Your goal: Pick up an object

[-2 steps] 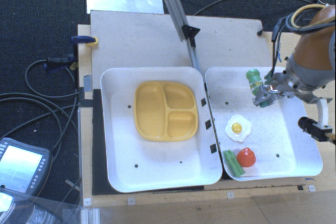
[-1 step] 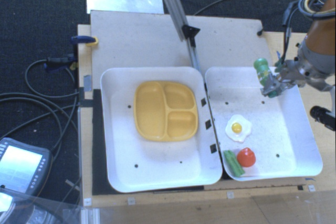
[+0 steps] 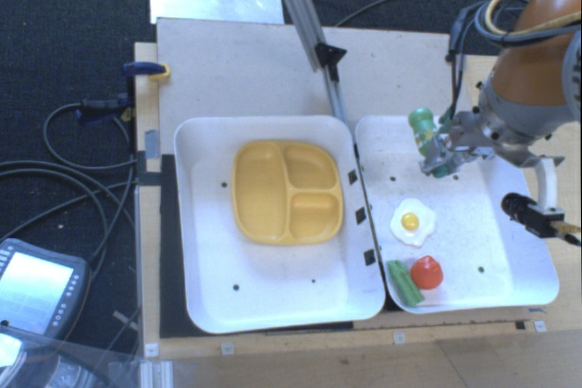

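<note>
The grey two-finger gripper (image 3: pixel 439 161) partly hides a green plastic bottle (image 3: pixel 421 124) above the fried-egg toy (image 3: pixel 412 223); finger state unclear.

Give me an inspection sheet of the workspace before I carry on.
Surface: bench bearing left bin and right bin.
Job's things: green bottle, fried egg, tomato, green pod in right bin.
Clutter: yellow divided plate in left bin.
Grippers: gripper beside bottle; jaws unclear.
Cables: black leads left of bench.
Surroundings: pendant, dark carpet.
</note>
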Tool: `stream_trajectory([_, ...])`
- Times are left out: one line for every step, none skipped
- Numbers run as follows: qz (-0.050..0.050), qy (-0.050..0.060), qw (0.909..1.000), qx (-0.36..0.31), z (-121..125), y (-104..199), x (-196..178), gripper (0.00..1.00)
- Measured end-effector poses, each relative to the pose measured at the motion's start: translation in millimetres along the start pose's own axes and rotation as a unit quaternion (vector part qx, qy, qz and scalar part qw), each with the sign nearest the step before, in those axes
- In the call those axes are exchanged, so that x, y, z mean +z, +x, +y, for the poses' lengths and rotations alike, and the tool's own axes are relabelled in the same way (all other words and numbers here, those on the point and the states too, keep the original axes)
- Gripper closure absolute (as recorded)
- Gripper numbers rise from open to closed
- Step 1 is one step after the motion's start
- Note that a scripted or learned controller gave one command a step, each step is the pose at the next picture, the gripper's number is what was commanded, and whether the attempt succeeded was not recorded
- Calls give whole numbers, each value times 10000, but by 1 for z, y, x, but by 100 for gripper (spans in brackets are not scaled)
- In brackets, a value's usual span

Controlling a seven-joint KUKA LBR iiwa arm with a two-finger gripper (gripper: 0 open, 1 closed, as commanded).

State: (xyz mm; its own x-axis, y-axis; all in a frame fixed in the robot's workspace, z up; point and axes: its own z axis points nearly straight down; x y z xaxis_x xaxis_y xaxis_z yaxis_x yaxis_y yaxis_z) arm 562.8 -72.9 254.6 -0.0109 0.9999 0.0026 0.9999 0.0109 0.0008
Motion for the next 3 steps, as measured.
stream_trajectory([0, -5, 10000, -4, 8, 55, 1, 100])
stream_trajectory([2, 5, 10000, -5, -5, 112, 1, 100])
stream_trajectory([-1, -3, 10000, -4, 0, 161, 3, 100])
